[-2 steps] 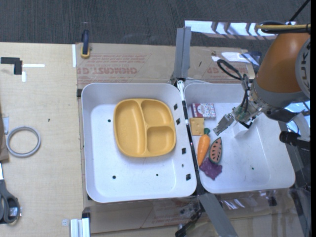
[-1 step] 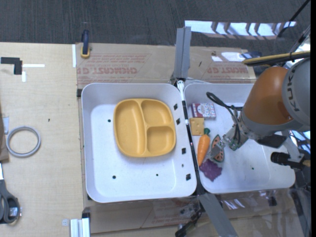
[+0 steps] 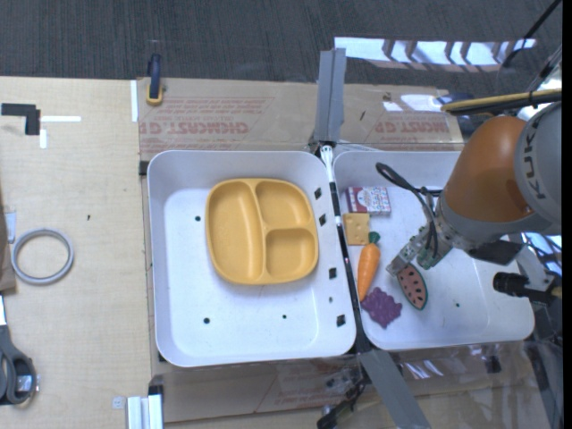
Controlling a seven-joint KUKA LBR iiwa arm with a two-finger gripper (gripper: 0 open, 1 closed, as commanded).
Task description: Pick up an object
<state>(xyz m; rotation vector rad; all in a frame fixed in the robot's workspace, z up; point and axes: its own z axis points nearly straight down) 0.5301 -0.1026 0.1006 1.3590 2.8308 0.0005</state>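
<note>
Broadly, two shallow, smooth white bins sit side by side on the bench: the left bin [image 3: 179, 329] holds a glossy yellow divided plate [image 3: 262, 231] with three rounded compartments, while the right bin [image 3: 483, 315] holds the small toys. Over the right bin reaches the grey arm [image 3: 487, 181] with its orange band, its gripper [image 3: 413, 259] low over a watermelon slice [image 3: 412, 286], though whether the tool is open, closed or grasping anything cannot be told. Crowding close on the left lie a tapered carrot [image 3: 367, 269], bumpy purple grapes [image 3: 382, 307], a square cracker [image 3: 357, 229] and a flat printed packet [image 3: 369, 200].

Wooden bench [image 3: 71, 329] with two white bins [image 3: 170, 329], perhaps a tape ring [image 3: 40, 256].
</note>
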